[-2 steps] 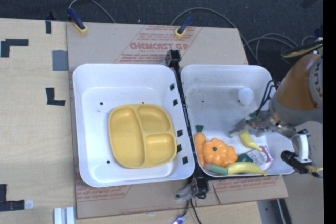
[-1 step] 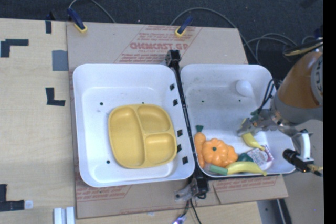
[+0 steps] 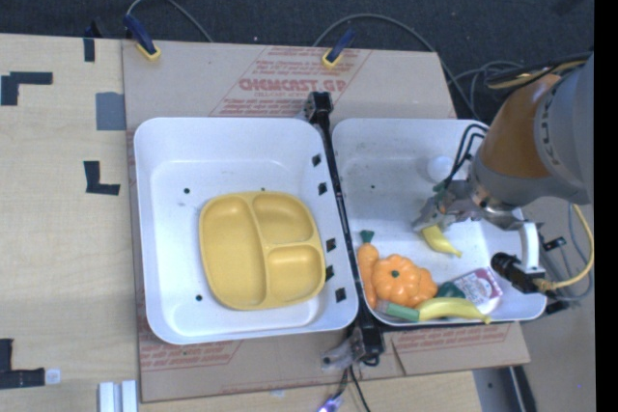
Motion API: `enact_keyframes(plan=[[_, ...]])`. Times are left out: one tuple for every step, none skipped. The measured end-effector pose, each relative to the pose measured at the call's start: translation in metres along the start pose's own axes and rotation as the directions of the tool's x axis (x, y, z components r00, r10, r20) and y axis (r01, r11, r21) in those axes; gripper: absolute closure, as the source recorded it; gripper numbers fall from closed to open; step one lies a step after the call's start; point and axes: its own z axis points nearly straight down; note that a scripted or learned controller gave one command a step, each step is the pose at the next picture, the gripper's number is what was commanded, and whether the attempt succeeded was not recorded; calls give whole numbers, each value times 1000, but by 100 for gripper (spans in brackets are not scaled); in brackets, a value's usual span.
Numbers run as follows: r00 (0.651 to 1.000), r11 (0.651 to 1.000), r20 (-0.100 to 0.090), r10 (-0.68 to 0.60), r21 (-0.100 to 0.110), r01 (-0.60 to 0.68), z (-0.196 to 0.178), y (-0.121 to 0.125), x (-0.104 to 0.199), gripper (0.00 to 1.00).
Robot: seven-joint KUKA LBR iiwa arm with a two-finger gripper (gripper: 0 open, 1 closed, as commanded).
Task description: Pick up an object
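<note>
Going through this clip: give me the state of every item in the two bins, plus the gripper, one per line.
yellow divided plate: lying flat in the left bin, right side up, nothing in its compartments.
orange pumpkin: resting in the right bin near its front edge.
small yellow banana: lying in the right bin, just below the gripper.
long yellow banana: lying along the right bin's front edge.
pink packet: lying flat, front right.
gripper: low over the right bin.

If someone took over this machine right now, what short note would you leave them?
End effector: low in the right bin, directly over a small yellow banana-like piece; a grip cannot be confirmed.
Things: orange pumpkin, a long yellow-green piece and a small packet at that bin's front; yellow divided plate in the left bin.
Done: nothing lifted.
Left: grip one item and raise it.
</note>
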Motion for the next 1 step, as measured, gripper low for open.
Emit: enact_keyframes(plan=[[1000,1000,-3,-1,7,1,-96,-7,96,100]])
